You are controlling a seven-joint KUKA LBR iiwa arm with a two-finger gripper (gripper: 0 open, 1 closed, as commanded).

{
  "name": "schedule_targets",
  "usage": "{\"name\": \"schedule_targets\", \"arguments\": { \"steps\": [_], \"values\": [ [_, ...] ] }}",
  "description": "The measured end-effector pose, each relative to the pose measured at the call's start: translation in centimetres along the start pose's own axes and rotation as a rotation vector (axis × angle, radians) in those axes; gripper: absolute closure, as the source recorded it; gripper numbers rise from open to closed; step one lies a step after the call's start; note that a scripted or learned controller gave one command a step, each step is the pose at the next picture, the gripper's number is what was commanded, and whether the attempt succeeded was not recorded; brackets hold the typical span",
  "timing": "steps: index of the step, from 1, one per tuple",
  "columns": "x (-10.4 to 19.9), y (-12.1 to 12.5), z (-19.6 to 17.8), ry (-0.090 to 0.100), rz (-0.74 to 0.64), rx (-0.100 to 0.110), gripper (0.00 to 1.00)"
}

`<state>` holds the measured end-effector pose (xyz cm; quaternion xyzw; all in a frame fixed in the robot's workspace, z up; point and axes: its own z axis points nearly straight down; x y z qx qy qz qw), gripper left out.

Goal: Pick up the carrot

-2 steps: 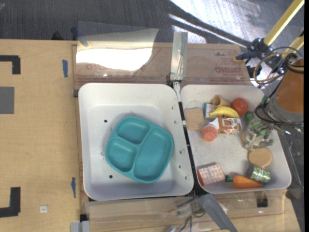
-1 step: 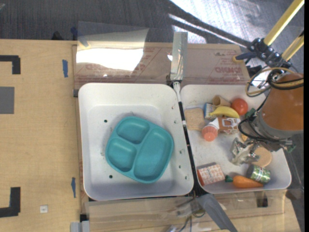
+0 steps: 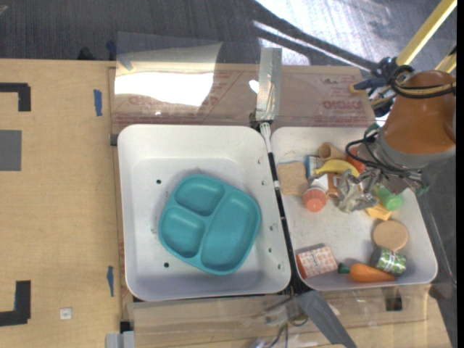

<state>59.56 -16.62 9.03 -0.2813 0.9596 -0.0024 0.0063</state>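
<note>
The arm comes in from the right, its orange band (image 3: 423,114) bulking large at the upper right with the grey wrist just below it. From there it points down and leftward, dark cables looping round the wrist. The gripper (image 3: 353,193) hangs low at the end, a tangle of metal; from where I stand I cannot make out its fingers' state.

Bench (image 3: 51,194) bearing two white bins (image 3: 138,216)

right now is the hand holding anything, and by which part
Cannot be told: the hand sits low among the clutter, well apart from the carrot at the right bin's near edge.
</note>
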Motion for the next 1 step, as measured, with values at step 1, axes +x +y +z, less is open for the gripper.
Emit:
{"name": "schedule_targets", "arguments": {
  "steps": [1],
  "values": [
    [4.79, 2.48, -0.08, 0.0, -0.424, -0.001, 1.0]
  ]
}}
